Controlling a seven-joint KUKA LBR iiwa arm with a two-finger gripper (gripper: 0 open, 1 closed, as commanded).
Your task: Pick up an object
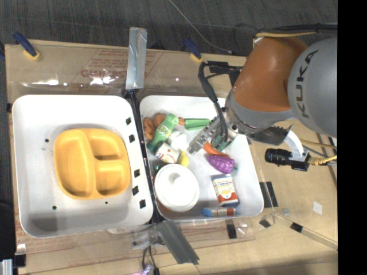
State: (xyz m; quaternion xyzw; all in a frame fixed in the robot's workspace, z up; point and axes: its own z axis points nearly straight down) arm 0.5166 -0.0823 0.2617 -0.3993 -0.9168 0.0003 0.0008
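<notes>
From above, the bench carries two shallow white bins side by side. The left bin [28, 153] holds a yellow divided tray [92, 162] lying flat near its middle, with three compartments facing up. The right bin [252, 182] is crowded with small objects: a green bottle [163, 129] tilted along the upper left beside some brown-orange pieces [150, 126], a green stalk-like item [196, 122] pointing toward the arm, a small red-and-white labelled item [167, 152] with a yellow piece [183, 159] just beside it, a round white bowl [176, 187] at the lower left, a purple eggplant-shaped toy [222, 164] right of centre, a small orange-and-white carton [224, 189] below it, and a thin marker-like stick [219, 212] along the bottom wall. The grey arm with its orange band [269, 76] reaches in from the right and bends down over the upper right part of this bin. The gripper [207, 141] hangs low among the objects, just above an orange carrot-like piece [214, 150] and near the eggplant toy. How far its metal parts stand apart cannot be told from this angle, and nothing is visibly caught between them; the orange piece lies on the bin floor touching or just under the tip, which of the two cannot be told.
</notes>
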